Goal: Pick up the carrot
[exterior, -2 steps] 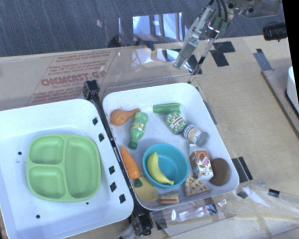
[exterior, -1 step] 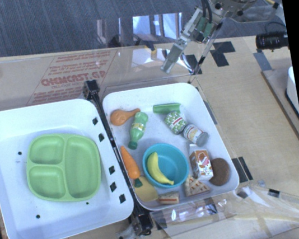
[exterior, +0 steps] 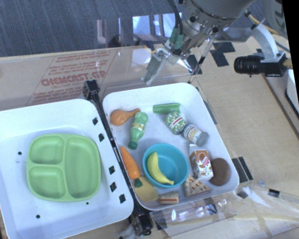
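Orange tapered plastic carrot lies in the right shallow white bin, against its left wall, pointing near-far, lower end by a tan flat piece. Just right of it, round blue bowl with a yellow banana inside. Far of carrot: green bottle tilted, brown drumstick. Also green-capped jar, small tin can, red juice carton, brown round cookie. Left white bin holds a light green divided plate. Grey two-finger gripper hangs above the far edge of the right bin, well apart from the carrot, nothing between its fingers; gap width cannot be told.
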{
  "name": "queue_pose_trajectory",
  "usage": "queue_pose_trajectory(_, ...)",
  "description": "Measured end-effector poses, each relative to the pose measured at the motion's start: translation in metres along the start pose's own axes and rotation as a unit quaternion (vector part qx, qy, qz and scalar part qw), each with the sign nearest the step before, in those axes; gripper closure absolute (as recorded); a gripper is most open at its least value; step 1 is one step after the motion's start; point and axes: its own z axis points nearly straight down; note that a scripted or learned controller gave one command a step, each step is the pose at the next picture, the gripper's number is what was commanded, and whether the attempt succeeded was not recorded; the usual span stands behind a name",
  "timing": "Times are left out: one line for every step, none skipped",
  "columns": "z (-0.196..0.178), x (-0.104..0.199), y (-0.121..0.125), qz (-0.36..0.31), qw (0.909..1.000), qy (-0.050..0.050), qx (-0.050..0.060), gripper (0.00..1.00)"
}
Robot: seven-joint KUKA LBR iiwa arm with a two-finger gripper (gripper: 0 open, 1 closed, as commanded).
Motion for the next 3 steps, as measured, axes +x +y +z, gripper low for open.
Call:
queue_pose_trajectory(-0.018, 0.066, 0.005, -0.08, 0.9968, 0.0, -0.003, 0.0)
queue_pose_trajectory(0.019, 0.108, -0.014, -0.129, 0.9916, 0.001, -0.002, 0.0)
queue_pose_trajectory(0.039, 0.099, -0.058, -0.261, 0.9653, -0.001, -0.002, 0.0)
